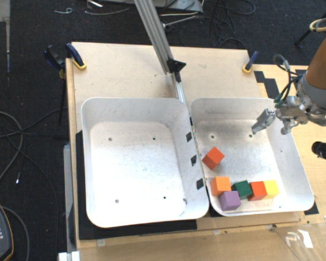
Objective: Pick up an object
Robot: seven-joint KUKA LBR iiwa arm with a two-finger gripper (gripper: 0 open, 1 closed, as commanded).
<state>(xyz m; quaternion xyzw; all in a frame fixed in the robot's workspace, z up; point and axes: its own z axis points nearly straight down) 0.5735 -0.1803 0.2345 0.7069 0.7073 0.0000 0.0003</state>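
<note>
The claw (273, 122) sits at the right of the frame, above the upper right part of the right bin (236, 110). Its two fingers look spread, one reaching left toward the bin's middle and the other pointing down near the bin's right wall, and nothing shows between them. Behind it the grey arm (318, 86) with its orange band leaves the frame at the right edge.

Below and left of the claw, well apart from it, an orange cube (213, 157) lies alone in the middle of the right bin, turned at an angle to the bin walls. Further down, along the bin's lower edge, five blocks crowd together: a second orange block (221, 185), a purple block (230, 200) just below it, then a green block (242, 189), a red-orange block (258, 190) and a yellow block (271, 188) in a row toward the right. Several of these touch or nearly touch.

The left bin (98, 145) lies beside it on the pale surface (125, 69).

The blocks look like small, stiff, light cubes, probably foam or wood, with flat faces that should not slip much. The lone orange cube seems the easiest target, since its sides are free; the claw would likely need to turn to match two opposite flat faces and close across them. The clustered blocks leave little room for fingers.
</note>
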